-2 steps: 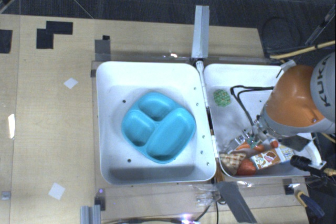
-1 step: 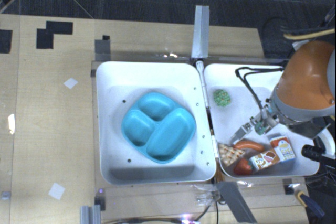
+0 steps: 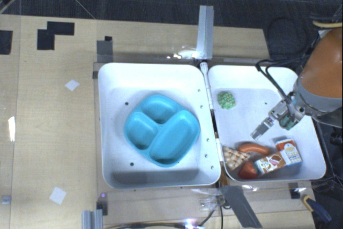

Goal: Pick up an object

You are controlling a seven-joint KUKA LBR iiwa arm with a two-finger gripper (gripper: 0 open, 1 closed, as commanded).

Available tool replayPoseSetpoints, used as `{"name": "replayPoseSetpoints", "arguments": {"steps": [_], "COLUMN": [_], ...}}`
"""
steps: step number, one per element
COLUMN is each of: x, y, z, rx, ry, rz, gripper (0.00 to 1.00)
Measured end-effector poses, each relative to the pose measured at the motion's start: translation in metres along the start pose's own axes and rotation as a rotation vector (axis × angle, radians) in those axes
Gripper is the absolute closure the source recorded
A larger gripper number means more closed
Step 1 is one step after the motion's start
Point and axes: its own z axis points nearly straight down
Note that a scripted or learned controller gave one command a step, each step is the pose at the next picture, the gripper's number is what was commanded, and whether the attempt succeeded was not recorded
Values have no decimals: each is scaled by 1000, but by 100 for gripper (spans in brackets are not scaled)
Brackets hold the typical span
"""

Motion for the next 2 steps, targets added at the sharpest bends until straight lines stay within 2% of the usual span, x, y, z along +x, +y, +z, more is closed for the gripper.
{"name": "replayPoseSetpoints", "arguments": {"steps": [1, 2], "x": [6, -7], "y": [14, 37], "z": [118, 127], "rx": [-5, -4], "ry": [-5, -3], "rz": [-195, 182], "gripper": [0, 0]}}
